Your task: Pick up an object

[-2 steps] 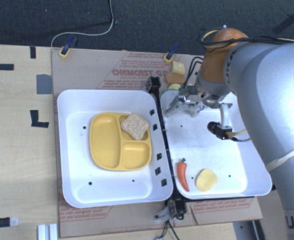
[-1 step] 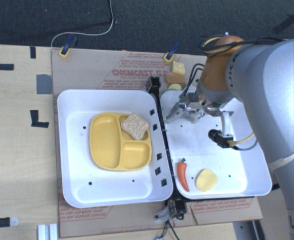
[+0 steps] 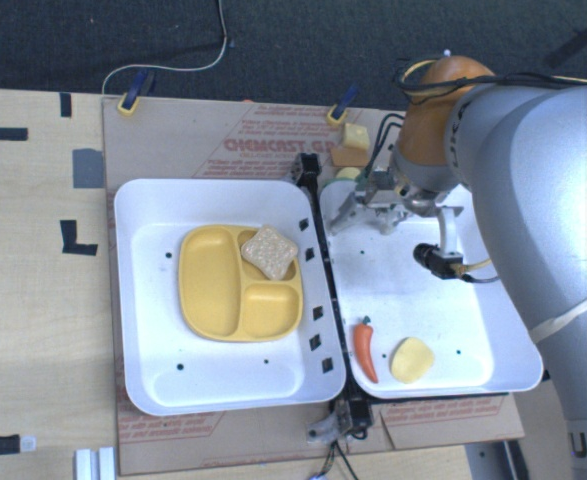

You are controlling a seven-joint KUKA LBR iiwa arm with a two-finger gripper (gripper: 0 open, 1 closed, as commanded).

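My gripper (image 3: 363,216) hangs over the far left corner of the right bin (image 3: 473,313), open, with nothing between its fingers. An orange carrot-like piece (image 3: 364,350) and a pale yellow rounded object (image 3: 411,359) lie near that bin's front edge, well short of the gripper. In the left bin (image 3: 148,298) a yellow divided plate (image 3: 218,283) carries a tan, speckled square piece (image 3: 269,251) on its far right part.
Just beyond the right bin's far edge sit a yellow block (image 3: 356,133), a tan block (image 3: 349,155) and a small pale green item (image 3: 345,175), close behind the gripper. A black divider (image 3: 318,268) runs between the bins. The grey arm (image 3: 533,198) covers the right side.
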